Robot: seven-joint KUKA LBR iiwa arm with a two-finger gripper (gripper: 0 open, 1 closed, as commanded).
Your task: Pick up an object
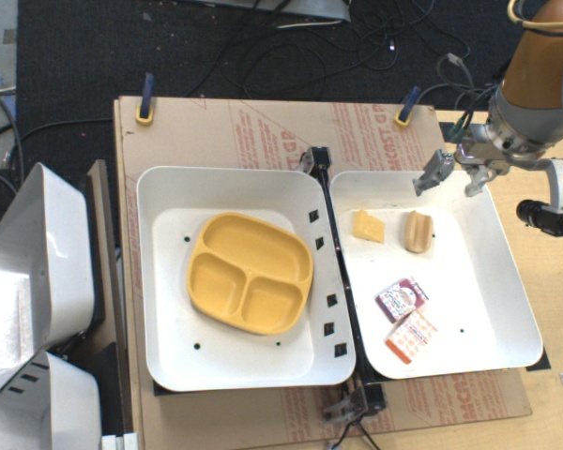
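two white bins sit side by side on the surface [225, 125], a sheet of brown cardboard with red print. the left bin [159, 251] holds a yellow tray [251, 273] with three compartments, lying a little turned, nothing in it. the right bin [507, 298] holds four small things: a yellow cheese wedge [368, 226] near the dividing rim, a tan bread roll [418, 232] just beside it to the right, a purple-and-white packet [401, 298] lower down, and an orange-and-white packet [411, 336] touching or nearly touching it below.

the gripper [451, 176] hangs over the far right part of the right bin, up and to the right of the roll and apart from it. its jaws are spread, two grey fingers [430, 173] splayed with nothing between them. the grey arm with its orange band [537, 59] comes in from the upper right.

blue clamps [146, 97] pin the cardboard at its far corners. black clips [318, 157] run along the seam between the bins. beyond the surface lies dark carpet with loose cables [291, 50], and at the left edge stand more white bins [33, 261], tilted.
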